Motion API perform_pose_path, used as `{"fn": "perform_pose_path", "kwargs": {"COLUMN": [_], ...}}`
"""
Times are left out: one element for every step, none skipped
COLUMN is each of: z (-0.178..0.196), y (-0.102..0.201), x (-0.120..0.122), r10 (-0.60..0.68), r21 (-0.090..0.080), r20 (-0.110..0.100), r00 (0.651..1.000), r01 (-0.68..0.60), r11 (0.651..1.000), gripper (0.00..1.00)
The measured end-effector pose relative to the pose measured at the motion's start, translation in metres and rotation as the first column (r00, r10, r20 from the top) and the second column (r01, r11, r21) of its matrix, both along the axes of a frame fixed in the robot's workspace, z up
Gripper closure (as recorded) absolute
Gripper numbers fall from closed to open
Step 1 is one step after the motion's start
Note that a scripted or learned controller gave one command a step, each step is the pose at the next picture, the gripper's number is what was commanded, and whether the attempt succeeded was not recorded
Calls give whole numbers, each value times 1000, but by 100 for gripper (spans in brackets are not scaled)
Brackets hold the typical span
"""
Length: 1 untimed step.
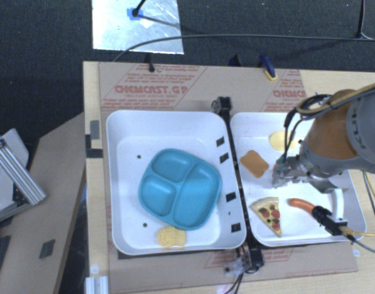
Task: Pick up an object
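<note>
End effector [280, 175] low in the right bin [353, 210], btwn toast [254, 163] and pizza slice [268, 214], grip state unclear, nothing seen held; I'd centre over toast, then descend straight.

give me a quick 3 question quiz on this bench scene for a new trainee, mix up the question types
1. True or false: the blue divided plate lies in the left bin.
2. Which item lies nearest the front edge of the right bin? A) toast slice B) pizza slice C) yellow round piece
3. Fill in: beside the plate's front rim lies a pale yellow ____.

Key
1. True.
2. B; the sausage lies to its right.
3. Cracker. The end effector hangs just right of the toast slice, over the right bin.
</note>
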<state>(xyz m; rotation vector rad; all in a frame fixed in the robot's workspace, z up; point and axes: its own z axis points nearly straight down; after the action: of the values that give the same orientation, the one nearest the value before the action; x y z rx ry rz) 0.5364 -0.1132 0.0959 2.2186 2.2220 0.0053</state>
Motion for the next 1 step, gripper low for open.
{"fn": "perform_pose_path", "kwargs": {"z": [44], "y": [-4], "x": [-2], "r10": [0], "r21": [-2], "r20": [0], "r00": [1000], "r01": [0], "r11": [1000], "gripper": [100]}}
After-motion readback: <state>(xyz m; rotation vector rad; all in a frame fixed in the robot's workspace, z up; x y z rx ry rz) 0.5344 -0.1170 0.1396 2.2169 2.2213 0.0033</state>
